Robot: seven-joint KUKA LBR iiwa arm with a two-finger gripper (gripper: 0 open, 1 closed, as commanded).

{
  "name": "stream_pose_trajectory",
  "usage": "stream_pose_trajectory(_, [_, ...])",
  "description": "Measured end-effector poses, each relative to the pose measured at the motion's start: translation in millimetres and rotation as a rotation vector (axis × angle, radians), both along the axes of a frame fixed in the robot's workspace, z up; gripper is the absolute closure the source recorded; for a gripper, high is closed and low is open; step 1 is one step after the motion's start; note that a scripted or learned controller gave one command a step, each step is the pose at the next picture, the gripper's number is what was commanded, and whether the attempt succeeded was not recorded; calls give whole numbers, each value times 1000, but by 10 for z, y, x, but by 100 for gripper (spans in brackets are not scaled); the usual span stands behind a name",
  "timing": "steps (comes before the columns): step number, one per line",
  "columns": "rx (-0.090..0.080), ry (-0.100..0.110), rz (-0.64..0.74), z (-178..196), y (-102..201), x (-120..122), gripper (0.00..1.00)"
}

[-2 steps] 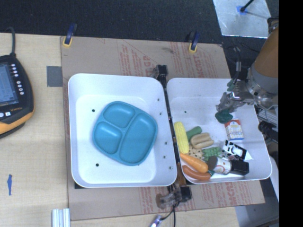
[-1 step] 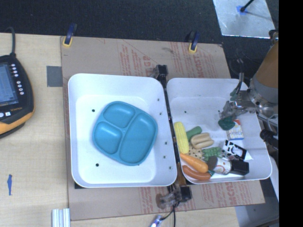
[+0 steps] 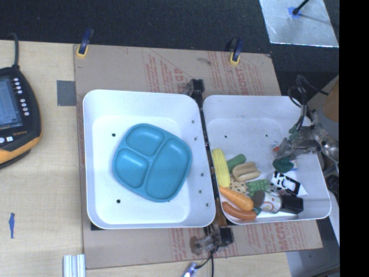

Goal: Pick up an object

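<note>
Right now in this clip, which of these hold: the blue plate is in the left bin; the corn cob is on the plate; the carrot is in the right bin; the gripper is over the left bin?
1. The blue three-compartment plastic plate lies in the left white bin. True.
2. The yellow toy corn cob lies on the plate. False: it lies in the right white bin.
3. The orange toy carrot lies in the right bin. True.
4. The gripper is over the left bin. False: it is at the right bin's right side.
</note>
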State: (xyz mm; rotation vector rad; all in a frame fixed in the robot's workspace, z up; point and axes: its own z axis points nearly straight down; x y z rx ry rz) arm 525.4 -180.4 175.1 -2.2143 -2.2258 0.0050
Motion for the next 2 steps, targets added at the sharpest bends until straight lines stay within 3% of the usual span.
stream_pose_trajectory(1, [2,-1,-2,281,405,469,100])
stream_pose_trajectory(2, [0,0,1,382,785,-136,100])
